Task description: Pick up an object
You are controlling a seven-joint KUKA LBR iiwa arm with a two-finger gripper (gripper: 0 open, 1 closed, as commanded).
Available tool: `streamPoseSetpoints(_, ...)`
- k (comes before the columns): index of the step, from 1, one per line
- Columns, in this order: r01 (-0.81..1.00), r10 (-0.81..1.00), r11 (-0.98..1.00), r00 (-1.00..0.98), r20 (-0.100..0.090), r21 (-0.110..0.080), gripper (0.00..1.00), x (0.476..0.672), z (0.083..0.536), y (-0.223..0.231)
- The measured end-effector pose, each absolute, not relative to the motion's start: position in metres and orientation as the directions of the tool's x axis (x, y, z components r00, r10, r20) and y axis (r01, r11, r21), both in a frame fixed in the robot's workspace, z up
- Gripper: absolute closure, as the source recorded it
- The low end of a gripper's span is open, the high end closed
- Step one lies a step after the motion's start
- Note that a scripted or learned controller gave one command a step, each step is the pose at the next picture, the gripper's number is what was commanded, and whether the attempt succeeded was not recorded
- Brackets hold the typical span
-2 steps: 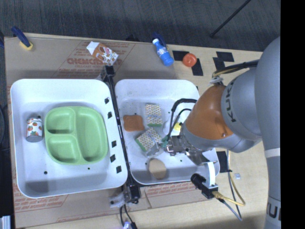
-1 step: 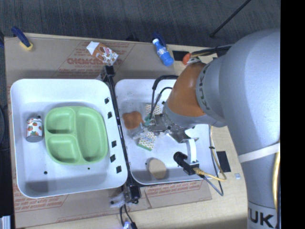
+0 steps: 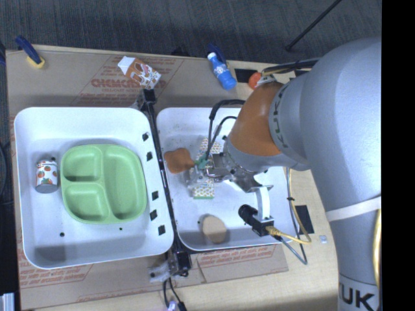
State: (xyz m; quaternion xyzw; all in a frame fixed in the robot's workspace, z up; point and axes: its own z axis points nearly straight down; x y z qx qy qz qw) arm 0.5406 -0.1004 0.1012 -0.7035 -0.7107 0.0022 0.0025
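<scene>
Down in the right bin [image 3: 188, 238], my hand [image 3: 206, 168] sits over a patterned packet [image 3: 203, 188], beside a brown object [image 3: 176, 160]; how far it's open, I cannot tell.

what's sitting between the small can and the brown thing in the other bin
In the camera view, the green divided plate lies between the small can and the brown object, along with the black-clipped edge where the two bins meet.

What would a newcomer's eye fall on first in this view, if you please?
The bulky grey arm with its orange band reaches in from the right over the right white bin. In the left white bin lies a pale green three-compartment plastic tray, with a small printed can beside it on the left.
</scene>
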Motion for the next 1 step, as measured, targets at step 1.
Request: streamPoseSetpoints(1, 1.0, 1.0, 0.009, -0.009, 0.0, -0.003, 1.0, 0.4765, 0.192, -0.052)
